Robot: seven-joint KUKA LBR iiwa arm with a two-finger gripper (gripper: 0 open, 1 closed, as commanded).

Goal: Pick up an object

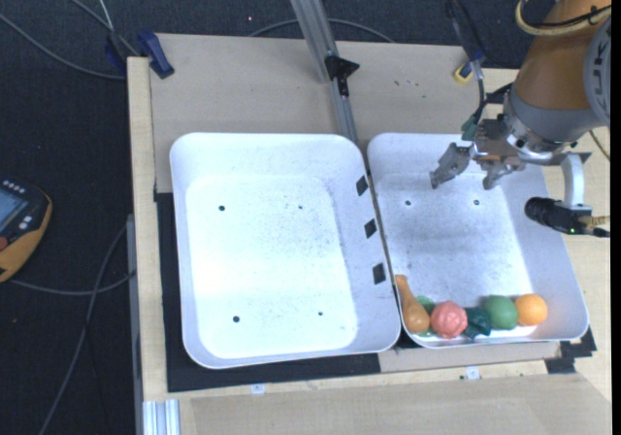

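Toy fruits (475,315) at lower right look light, smooth, roundish; pinch one across its middle, gripper (468,169) fingers spread.

Five small items lie in a row along the right bin's (543,258) near wall: an orange carrot-like piece (411,307) tilted at the left, a pink ball (447,318), a dark teal piece (478,324), a green ball (501,311), and an orange ball (531,308).

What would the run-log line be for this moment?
hand: open, holding nothing, over far part of right bin | objects: orange ball, green ball, pink ball along near wall | pick: not yet done
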